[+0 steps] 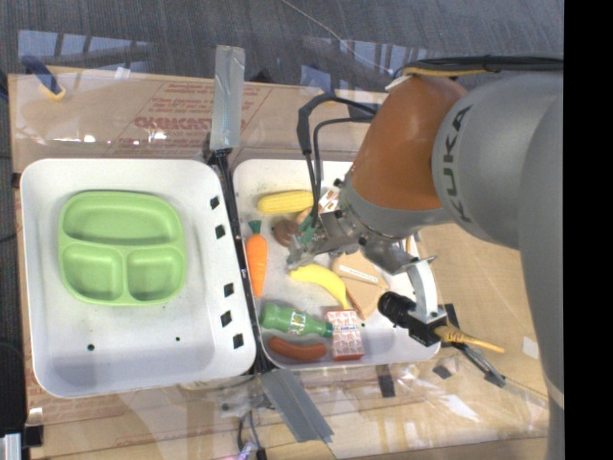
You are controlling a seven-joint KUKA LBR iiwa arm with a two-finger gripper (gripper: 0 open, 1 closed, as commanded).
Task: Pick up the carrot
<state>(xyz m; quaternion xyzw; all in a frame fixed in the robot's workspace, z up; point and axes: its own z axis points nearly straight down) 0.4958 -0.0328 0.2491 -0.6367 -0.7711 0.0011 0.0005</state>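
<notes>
The carrot (257,263), orange with a green top, lies upright along the left wall of the right bin (251,182). My gripper (306,244) hangs low in the middle of that bin, a short way right of the carrot and apart from it, just above the banana (320,280). The arm's orange band and grey wrist cover much of the bin's right half.
Around the gripper lie a corn cob (285,201), a brown item (285,230), a green bottle (294,321), a sausage (299,351), a red-white packet (344,333) and a bread slice (362,290). The left bin (57,353) holds a green divided plate (122,246).
</notes>
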